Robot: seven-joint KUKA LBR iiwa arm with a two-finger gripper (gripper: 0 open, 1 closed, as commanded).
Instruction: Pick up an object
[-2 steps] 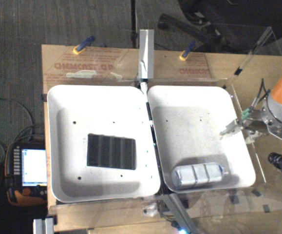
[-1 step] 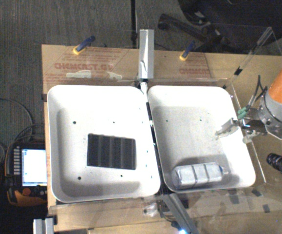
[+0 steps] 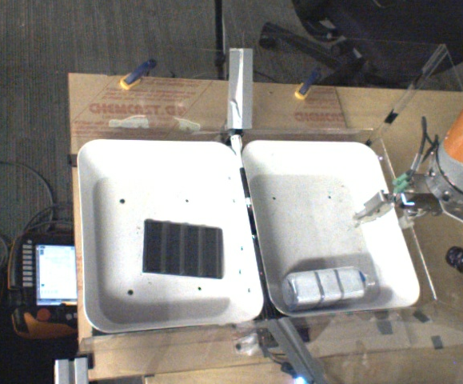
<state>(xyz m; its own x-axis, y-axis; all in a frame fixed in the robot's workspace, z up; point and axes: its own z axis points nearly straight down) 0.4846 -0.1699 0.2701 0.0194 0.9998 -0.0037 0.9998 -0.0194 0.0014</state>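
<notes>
Pale metal fingers mark the gripper, which hangs over the right-hand side of the right bin, low above its white floor. Whether it is spread or closed cannot be told at this size; nothing shows between the tips. Behind it the wrist carries small green fittings and thin cables, and the arm leaves the view at the right with a patch of orange band at the edge.

In the same bin, near the front wall and well apart from the gripper, lies a silvery ribbed pack — lengthwise, flat on the floor, with open white floor between the two.

The left bin holds a black ribbed slab, lying flat near its middle. The two bins touch along a dark seam, where an upright metal post stands at the far end.

Both bins rest on a brown board printed with faded red lettering — too blurred to read. Two clamps with yellow and blue handles grip its far edge. A handheld pendant with a lit screen sits on the floor at the left.
</notes>
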